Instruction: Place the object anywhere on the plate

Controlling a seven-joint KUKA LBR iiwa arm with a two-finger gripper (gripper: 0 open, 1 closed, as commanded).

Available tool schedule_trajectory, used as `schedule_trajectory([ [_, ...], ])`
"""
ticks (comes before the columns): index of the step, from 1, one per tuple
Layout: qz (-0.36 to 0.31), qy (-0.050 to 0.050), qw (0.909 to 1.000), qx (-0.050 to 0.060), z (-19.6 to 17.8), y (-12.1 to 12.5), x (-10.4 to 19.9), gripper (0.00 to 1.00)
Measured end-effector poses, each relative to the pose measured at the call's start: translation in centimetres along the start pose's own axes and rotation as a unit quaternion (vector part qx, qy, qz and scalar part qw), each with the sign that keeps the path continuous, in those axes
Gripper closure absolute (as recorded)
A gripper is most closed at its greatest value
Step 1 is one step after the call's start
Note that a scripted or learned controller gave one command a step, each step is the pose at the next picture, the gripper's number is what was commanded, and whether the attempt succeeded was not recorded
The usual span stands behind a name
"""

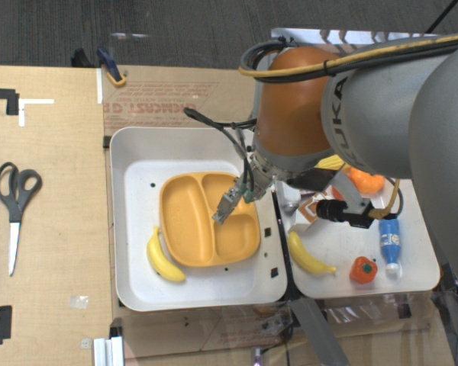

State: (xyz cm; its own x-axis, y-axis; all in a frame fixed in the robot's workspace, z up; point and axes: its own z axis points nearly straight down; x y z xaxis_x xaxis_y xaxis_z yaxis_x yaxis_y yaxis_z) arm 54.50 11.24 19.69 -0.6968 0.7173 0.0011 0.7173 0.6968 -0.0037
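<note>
A yellow plate point(191, 227) with a divider down its middle lies in the left bin point(133, 204). My gripper point(227, 204) hangs over the plate's right compartment, close to the divider, reaching in from the upper right. I see nothing held at its tip. A banana point(162, 259) lies in the left bin against the plate's lower left edge. The grey arm and its orange band point(298, 105) cover the back of the right bin.
The right bin point(412, 277) holds a second banana point(309, 256), a red strawberry-like toy point(362, 270), a blue bottle point(389, 242), an orange object point(364, 181) and a small box point(309, 208). Scissors point(15, 200) lie on the wooden bench to the left.
</note>
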Motion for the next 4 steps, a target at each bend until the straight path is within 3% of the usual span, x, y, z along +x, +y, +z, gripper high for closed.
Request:
schedule_trajectory([
  [4,0.000,0.000,1.0000,0.000,0.00,0.00,0.00,0.00],
])
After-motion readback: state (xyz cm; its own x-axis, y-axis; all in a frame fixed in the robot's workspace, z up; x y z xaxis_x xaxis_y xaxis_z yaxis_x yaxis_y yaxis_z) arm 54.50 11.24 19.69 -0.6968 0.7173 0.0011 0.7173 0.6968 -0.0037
